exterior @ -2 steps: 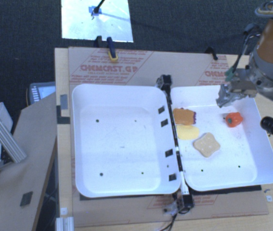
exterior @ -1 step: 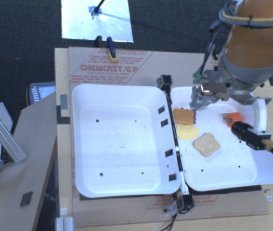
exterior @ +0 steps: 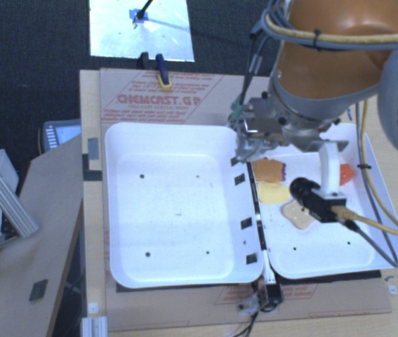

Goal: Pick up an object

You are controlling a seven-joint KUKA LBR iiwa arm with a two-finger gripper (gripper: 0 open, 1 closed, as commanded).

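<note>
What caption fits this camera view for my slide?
Grey KUKA arm hangs over the right white bin, above small orange, yellow and tan pieces; left white bin alongside.

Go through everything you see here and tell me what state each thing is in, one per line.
Left bin: lying flat on the bench.
Right bin: holding a few small items at its far end.
Orange item: lying in the right bin.
Yellow item: lying flat beside it.
Tan item: lying flat, partly under a black part.
Arm: hanging over the right bin.
</note>
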